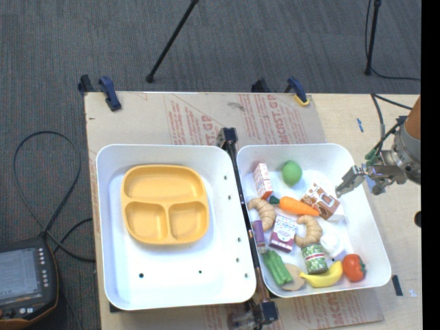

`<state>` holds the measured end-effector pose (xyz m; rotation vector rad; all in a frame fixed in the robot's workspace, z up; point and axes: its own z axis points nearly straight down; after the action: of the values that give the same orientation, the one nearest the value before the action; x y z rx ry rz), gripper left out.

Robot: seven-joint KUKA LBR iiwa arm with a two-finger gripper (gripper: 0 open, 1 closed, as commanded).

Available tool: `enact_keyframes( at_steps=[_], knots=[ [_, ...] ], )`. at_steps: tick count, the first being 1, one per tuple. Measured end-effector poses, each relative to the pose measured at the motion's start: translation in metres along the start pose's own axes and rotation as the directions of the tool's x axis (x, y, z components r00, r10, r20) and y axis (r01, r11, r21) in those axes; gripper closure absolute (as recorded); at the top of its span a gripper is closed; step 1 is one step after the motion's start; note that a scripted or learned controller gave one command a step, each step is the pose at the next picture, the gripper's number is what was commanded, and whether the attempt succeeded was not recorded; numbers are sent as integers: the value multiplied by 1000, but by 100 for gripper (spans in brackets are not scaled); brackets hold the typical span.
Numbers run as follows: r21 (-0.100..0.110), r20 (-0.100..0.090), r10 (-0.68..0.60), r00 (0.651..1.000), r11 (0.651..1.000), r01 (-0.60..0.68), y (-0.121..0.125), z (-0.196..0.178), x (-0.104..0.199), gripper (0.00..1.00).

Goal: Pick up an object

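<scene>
Hand (pixel 352 180) sits over the right bin's (pixel 357 158) right wall, upper half, coming in from the right. Fingers look spread, nothing between them. Nearest item: a small brown-and-white carton (pixel 322 201), just left and below the fingertips, not touching as far as visible. Rest of the pile in the right bin: green ball (pixel 291 172), carrot (pixel 297 205), red-and-white carton (pixel 262 180), croissant (pixel 309 228), banana (pixel 324 276), tomato (pixel 353 267), green can (pixel 314 258). Left bin (pixel 110 218) holds a yellow divided tray (pixel 165 203), flat. Both bins side by side on the tabletop (pixel 199 119).
</scene>
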<state>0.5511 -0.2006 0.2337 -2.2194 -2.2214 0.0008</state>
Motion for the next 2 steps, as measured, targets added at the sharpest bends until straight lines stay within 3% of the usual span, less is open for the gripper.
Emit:
enact_keyframes(
  at_steps=[1,2],
  knots=[
    [1,-1,1,1000,1000,-1,-59,49,-13,0],
    [-2,0,-1,1000,1000,1,-74,-5,96,0]
  ],
)
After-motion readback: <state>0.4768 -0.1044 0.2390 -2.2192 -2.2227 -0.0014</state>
